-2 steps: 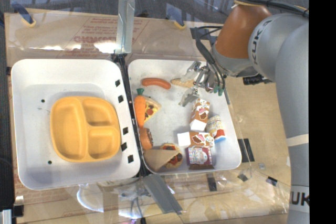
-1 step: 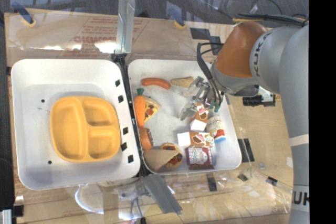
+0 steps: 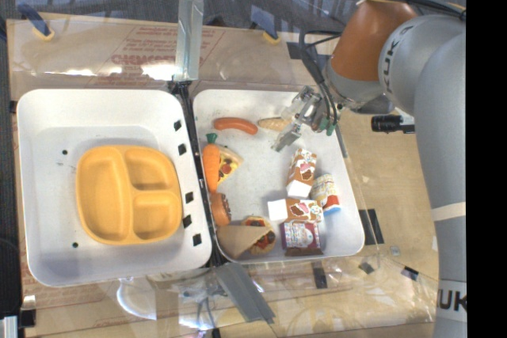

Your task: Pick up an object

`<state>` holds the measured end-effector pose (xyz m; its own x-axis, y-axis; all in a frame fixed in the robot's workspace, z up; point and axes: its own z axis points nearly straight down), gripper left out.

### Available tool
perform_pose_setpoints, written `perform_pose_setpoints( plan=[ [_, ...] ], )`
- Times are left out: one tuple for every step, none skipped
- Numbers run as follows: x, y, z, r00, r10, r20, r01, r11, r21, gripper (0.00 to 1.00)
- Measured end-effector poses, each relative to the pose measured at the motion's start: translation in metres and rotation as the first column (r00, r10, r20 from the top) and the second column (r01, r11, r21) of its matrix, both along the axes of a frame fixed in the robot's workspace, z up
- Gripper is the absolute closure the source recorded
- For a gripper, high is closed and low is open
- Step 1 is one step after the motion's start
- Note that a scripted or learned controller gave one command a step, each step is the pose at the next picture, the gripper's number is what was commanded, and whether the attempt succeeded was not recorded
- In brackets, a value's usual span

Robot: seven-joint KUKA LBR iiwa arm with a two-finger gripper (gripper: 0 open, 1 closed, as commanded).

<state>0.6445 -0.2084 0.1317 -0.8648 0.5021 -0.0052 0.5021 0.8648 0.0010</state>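
Grey arm enters the right bin (image 3: 238, 97) from its far right corner, gripper (image 3: 297, 125) poised low with fingers spread and nothing between them, just right of a pale bread roll (image 3: 272, 123) and a red sausage (image 3: 235, 125) lying near the bin's far wall.

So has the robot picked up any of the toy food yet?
Not yet. The claw hovers in the right bin's far corner, with nothing between its fingers that I can see. The sausage, carrot and other toy food lie in that bin. The yellow tray sits in the left bin. The whole pick is left.
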Motion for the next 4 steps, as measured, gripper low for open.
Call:
perform_pose_setpoints(
  plan=[
    [-0.046,0.001,-0.038,0.998,-0.07,-0.003,0.07,0.998,0.002,0.0],
    [-0.043,0.003,-0.026,0.998,-0.062,0.002,0.062,0.998,0.001,1.0],
    [-0.041,0.069,0.006,0.934,-0.356,-0.003,0.356,0.934,0.002,1.0],
    [-0.042,0.068,0.005,0.934,-0.357,-0.004,0.357,0.934,0.002,0.0]
  ],
)
